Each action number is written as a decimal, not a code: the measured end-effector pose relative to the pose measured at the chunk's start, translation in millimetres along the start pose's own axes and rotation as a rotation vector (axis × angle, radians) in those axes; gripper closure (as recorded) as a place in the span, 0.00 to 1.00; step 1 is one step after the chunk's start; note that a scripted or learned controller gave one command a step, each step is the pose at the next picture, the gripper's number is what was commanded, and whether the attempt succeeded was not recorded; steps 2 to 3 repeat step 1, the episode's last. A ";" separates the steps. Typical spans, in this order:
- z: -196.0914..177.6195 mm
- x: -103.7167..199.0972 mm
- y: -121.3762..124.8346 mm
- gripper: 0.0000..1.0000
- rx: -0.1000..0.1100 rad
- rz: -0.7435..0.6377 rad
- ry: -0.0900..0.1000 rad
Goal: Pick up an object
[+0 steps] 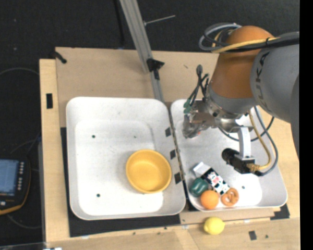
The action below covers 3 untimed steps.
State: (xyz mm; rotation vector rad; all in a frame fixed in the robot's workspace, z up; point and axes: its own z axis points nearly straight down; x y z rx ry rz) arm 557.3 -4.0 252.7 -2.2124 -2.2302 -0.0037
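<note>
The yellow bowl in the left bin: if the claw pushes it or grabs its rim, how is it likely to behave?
The yellow bowl looks like smooth, rigid plastic, so probably light and apt to slide across the left bin when nudged. It sits upright and open; a rim grip seems feasible but might tilt it. Its curved wall may be slippery.

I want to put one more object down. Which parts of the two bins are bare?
Left bin: bare all around the yellow bowl. Right bin: bare middle floor; crowded at its near-left corner, with orange ball, green object, pretzel-like piece.
</note>
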 end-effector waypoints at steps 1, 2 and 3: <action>12.3 53.5 19.5 1.00 0.001 0.001 -0.001; 12.3 53.5 19.5 1.00 0.001 0.001 -0.001; 12.3 53.5 19.5 1.00 0.001 0.001 -0.001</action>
